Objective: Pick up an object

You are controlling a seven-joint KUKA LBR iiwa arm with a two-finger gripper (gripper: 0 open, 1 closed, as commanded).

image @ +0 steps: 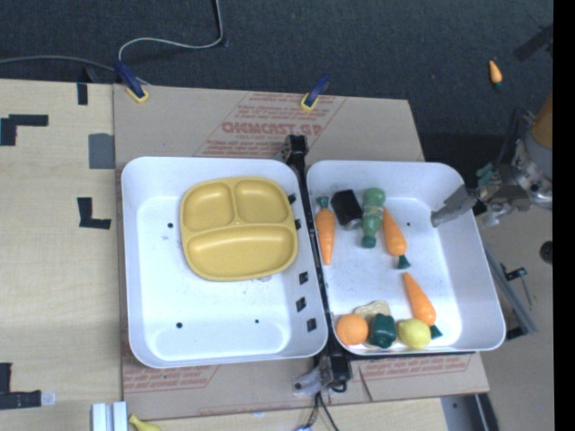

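- the bench is pale wood, with a brown cardboard sheet laid under both bins and clipped along its twelve o'clock edge.
- the left bin is a shallow white tray; it sits touching the right bin along a shared middle seam.
- a yellow divided plate lies flat in the left bin, toward that bin's twelve o'clock half, three compartments facing up.
- the arm comes in at three o'clock, and its gripper hangs over the right bin's three o'clock rim, pointing toward nine o'clock; from where i stand i cannot tell whether the pincer is released or clenched, and i see nothing in it.
- in the right bin, a carrot lies along the nine o'clock wall, just beside a black block.
- a green bottle-shaped toy stands next to a second carrot, near the bin's twelve o'clock side.
- a third carrot lies tilted toward five o'clock, well apart from the gripper.
- at six o'clock, huddled against the wall: an orange, a dark green piece and a lemon, touching in a row, with something pale behind them i cannot make out.
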